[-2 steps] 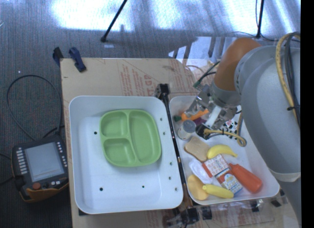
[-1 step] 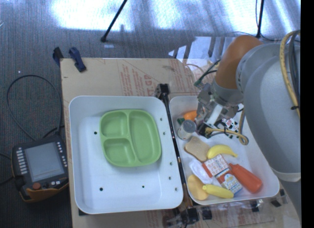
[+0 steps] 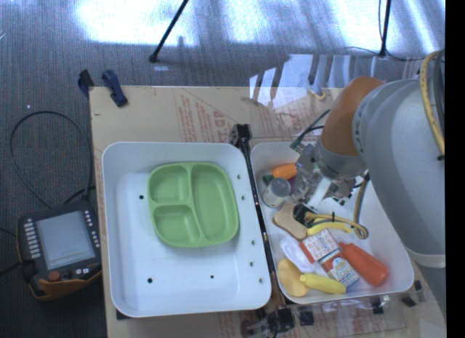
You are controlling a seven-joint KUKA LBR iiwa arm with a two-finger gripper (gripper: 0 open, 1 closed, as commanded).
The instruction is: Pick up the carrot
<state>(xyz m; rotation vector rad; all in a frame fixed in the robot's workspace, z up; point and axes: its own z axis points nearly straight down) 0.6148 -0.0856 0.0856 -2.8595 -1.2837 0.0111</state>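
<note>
Where carrot [image 3: 285, 171] lies, can [image 3: 275, 192] adjoins.

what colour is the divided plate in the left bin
Light green: the divided plate, seen in the camera view.

A green divided plate [image 3: 194, 203] lies in the left bin [image 3: 116, 256] — right of it, an orange bottle [image 3: 365, 264], a banana [image 3: 336, 224], toast [image 3: 290, 219]; left of it, a pendant [image 3: 59, 242] on the floor.

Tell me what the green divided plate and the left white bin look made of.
Green divided plate: likely moulded plastic, with a matte, even colour and soft rounded compartment ridges. Left white bin: probably thin formed plastic with a smooth, slightly glossy finish, rounded corners and small holes in its floor; painted metal can't be ruled out.
</note>
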